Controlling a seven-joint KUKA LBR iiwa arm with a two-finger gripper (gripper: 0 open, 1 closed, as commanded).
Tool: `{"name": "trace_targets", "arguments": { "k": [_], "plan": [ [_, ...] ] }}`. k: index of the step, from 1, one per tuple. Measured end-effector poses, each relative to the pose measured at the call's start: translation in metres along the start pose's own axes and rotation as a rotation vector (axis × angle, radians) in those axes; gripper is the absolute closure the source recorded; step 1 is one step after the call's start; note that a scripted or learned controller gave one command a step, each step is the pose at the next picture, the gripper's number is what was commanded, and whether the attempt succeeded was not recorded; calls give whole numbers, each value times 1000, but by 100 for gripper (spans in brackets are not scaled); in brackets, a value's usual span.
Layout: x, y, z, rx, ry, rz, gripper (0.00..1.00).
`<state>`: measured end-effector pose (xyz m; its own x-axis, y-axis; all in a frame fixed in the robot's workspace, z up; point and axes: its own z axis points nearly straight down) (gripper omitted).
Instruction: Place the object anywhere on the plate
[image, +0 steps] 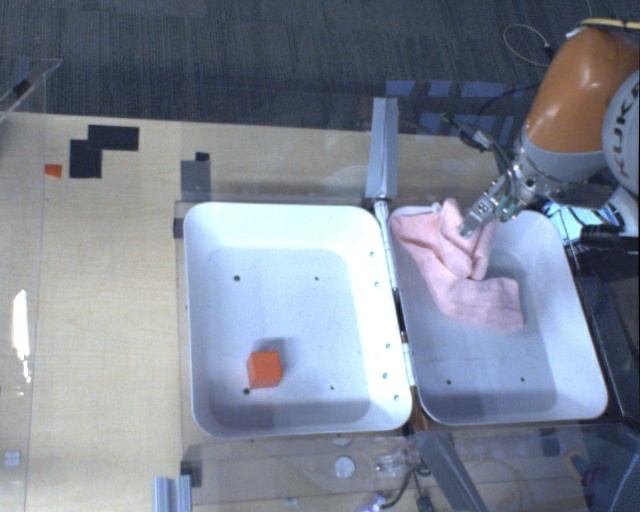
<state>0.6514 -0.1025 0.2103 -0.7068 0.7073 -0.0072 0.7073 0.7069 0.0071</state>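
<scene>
A pink cloth lies crumpled in the upper left part of the right bin. One fold of it is drawn up into a peak toward the back of the bin. My gripper comes in from the upper right and is shut on that raised fold, pinching it between the fingers. The rest of the cloth trails down onto the bin floor. A small orange cube rests on the floor of the left bin, near its front left corner and far from the gripper.
A metal divider post stands at the back between the two bins. Black blocks and a small orange marker lie on the bench at the far left. Cables run behind the arm's orange band.
</scene>
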Motion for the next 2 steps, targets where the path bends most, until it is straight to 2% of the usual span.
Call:
{"name": "trace_targets", "arguments": {
  "k": [1,2],
  "plan": [
    [-1,3,-16,-1,-1,-4,100],
    [31,46,-27,-2,-3,-407,100]
  ]
}}
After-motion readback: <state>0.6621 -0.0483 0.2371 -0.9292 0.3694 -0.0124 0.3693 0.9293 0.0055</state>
